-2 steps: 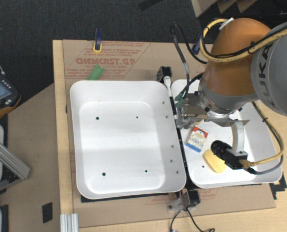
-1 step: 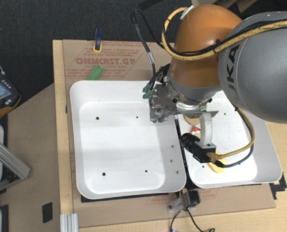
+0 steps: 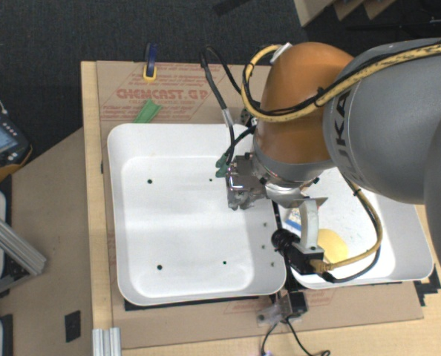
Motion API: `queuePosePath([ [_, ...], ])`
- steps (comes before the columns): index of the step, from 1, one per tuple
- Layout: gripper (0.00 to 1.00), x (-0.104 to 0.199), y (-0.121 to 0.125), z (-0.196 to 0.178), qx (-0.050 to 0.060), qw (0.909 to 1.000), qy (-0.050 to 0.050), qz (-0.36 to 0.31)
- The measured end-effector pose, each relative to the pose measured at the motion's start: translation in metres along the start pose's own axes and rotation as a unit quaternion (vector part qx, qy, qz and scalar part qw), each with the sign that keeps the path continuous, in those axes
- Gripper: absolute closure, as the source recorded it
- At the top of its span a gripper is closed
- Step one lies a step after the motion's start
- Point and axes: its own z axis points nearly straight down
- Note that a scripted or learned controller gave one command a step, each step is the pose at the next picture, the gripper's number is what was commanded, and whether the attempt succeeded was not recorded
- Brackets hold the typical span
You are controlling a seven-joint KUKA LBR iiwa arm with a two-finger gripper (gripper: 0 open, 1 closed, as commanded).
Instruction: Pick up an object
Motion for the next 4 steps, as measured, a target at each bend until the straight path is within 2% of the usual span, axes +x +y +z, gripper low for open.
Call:
queuePosePath([
  [1,1.00,-0.045,-0.013,-0.052,-0.007,1.0000,0.000,0.002],
  [2,1.00,-0.022,-0.013,-0.082,-0.006,1.0000,0.001,-0.001],
  [3,1.00,-0.037,-0.014,-0.072,-0.002,1.0000,0.000,0.001],
  [4,1.00,-0.083,-0.014,-0.046,-0.001,1.0000,0.000,0.003],
])
